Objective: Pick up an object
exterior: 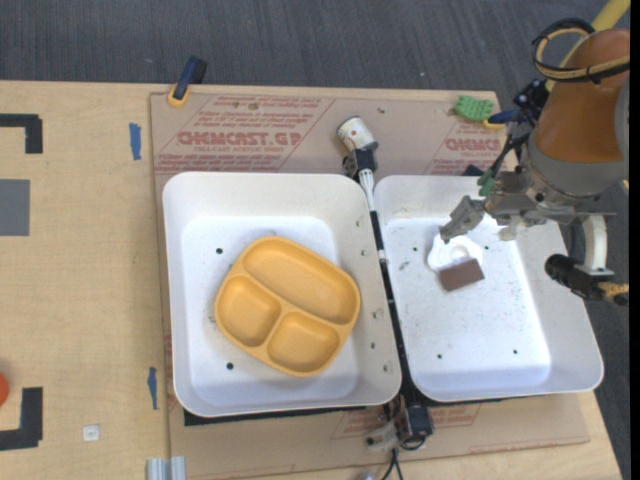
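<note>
Nearest the camera, at seven o'clock on the worktop (80, 298), a yellow divided plate (288, 305) is lying in the left bin (190, 208), tilted on the bin floor. Toward three o'clock, in the right bin (560, 363), a small brown block (462, 275) is resting against a white object (446, 256). Just beyond, toward two o'clock, the hand (480, 223) is hovering over these two with its grey fingers (460, 218) spread apart, gripping nothing. Farther back, the arm's orange band (592, 98) is rising above it.
</note>
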{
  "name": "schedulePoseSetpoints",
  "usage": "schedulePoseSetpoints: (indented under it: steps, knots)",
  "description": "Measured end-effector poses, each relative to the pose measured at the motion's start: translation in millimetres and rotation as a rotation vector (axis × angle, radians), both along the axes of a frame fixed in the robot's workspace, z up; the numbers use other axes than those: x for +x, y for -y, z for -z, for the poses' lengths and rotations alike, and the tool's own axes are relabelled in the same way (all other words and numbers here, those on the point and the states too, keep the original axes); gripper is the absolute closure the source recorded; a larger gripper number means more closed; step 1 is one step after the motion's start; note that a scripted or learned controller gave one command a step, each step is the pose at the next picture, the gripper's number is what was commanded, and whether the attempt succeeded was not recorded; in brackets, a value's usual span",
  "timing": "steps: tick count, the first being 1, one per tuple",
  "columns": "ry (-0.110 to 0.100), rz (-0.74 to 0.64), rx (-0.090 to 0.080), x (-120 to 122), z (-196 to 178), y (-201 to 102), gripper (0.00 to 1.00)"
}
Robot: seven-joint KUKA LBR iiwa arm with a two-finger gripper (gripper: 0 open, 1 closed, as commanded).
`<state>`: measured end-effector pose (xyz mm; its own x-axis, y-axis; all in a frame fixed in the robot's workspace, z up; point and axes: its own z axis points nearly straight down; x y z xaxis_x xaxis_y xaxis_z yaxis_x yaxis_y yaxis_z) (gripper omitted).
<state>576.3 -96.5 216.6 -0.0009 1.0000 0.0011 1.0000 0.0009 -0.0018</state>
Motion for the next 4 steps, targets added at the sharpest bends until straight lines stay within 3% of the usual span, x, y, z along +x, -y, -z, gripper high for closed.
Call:
schedulePoseSetpoints:
  steps: [1, 2, 3, 4]
  knots:
    - [0.0, -0.034, 0.0, -20, 107, 19, 0.0]
    - [0.007, -0.142, -0.003, 33, 131, 17, 0.0]
    - [0.014, -0.142, -0.004, 35, 119, 17, 1.0]
    - [0.004, -0.416, 0.001, -61, 130, 88, 1.0]
